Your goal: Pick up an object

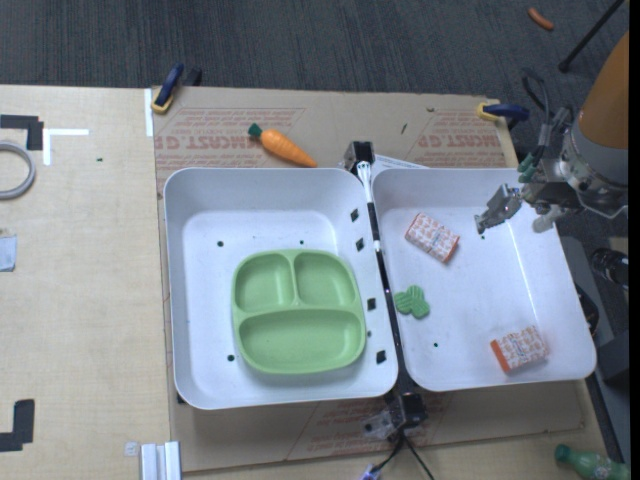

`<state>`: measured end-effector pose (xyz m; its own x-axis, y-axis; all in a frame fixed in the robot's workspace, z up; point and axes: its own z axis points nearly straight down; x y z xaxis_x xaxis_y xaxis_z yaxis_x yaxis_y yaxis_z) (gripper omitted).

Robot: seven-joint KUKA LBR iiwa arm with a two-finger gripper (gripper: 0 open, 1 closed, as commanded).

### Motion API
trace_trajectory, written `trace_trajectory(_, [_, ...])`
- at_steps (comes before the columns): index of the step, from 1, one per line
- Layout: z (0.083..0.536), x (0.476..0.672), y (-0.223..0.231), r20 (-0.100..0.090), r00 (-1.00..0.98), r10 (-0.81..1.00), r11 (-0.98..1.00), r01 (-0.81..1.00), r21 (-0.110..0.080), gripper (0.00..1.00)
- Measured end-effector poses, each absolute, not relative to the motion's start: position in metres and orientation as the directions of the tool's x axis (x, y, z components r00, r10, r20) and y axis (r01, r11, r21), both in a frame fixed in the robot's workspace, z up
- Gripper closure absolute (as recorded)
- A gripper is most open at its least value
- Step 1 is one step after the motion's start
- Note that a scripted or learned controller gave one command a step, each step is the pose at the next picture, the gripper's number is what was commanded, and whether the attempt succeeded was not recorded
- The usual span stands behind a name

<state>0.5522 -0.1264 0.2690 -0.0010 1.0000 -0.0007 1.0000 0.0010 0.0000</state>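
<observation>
Your gripper (497, 211) hangs over the right bin (560, 268) near its two o'clock corner; you cannot tell from here how its jaws stand. The nearest thing to take is the patterned packet (432, 237), lying toward nine o'clock from the gripper, its long axis running ten to four. A second packet (519, 349) sits well apart at six o'clock.

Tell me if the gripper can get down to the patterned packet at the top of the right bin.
Probably yes. The gripper hangs over the right bin, just right of the packet, which lies flat with bare bin floor all around it and nothing on top.
</observation>
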Motion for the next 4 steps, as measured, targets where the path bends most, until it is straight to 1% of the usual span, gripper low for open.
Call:
trace_trajectory(1, [0.192,0.566,-0.061,0.000,-0.103,0.995,0.103,0.995,-0.001,0.00])
trace_trajectory(2, [0.102,0.624,-0.100,-0.001,-0.447,0.894,0.447,0.894,0.001,0.00])
trace_trajectory(3, [0.113,0.625,-0.100,-0.003,-0.445,0.895,0.445,0.895,0.003,1.00])
trace_trajectory(4, [0.193,0.582,-0.027,-0.001,-0.626,0.780,0.626,0.780,0.001,1.00])
